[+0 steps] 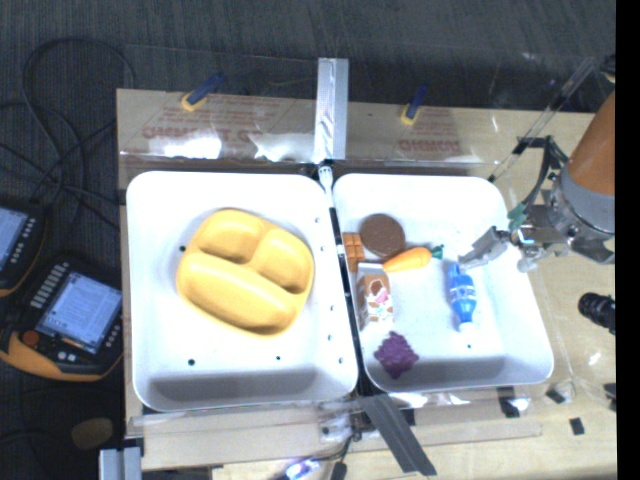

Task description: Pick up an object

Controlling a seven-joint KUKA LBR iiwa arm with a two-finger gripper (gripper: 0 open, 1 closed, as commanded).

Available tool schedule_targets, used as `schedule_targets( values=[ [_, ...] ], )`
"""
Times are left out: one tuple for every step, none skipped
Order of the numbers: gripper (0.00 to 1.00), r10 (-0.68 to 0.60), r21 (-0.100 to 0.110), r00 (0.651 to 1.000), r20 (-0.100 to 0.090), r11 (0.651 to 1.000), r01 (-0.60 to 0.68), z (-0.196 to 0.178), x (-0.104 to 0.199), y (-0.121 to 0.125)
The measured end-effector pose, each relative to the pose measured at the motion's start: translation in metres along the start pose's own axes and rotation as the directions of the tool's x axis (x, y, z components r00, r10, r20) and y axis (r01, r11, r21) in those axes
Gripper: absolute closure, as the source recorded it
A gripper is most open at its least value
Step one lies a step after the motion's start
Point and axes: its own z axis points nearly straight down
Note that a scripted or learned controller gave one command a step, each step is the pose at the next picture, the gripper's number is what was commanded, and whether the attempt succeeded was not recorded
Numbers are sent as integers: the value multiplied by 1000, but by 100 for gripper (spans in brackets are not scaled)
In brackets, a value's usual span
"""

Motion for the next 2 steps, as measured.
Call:
schedule_targets(
  values=[
    [0,31,1,1000,2,1000,-31,116,-29,55],
    [0,29,-12,1000,4,1000,-29,169,-24,35]
  ],
)
